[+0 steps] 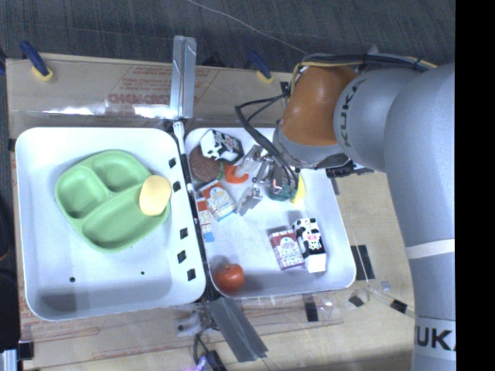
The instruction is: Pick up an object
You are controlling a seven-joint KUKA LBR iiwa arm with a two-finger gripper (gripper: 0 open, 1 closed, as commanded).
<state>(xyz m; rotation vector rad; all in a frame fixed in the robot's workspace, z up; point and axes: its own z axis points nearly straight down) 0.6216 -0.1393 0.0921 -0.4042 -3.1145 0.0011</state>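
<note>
My gripper (252, 181) is low in the right bin (340, 273), over the cluster at its upper left, and it looks open. One finger (250, 199) points down-left beside a small carton (220, 202); the other lies near a black-and-white cow toy (223, 145). An orange-red piece (236, 174) lies just left of the gap, not gripped. A brown round item (205, 167) sits beside it. A teal object (281, 189) and a yellow one (299, 188) are partly hidden under the wrist.
Lower in the right bin lie a red tomato (229, 275), a pink-red carton (285, 249) and a cow-patterned box (310, 243). The left bin (46, 284) holds a green divided plate (100, 199) with a yellow lemon-like item (155, 195). The arm covers the right bin's upper right.
</note>
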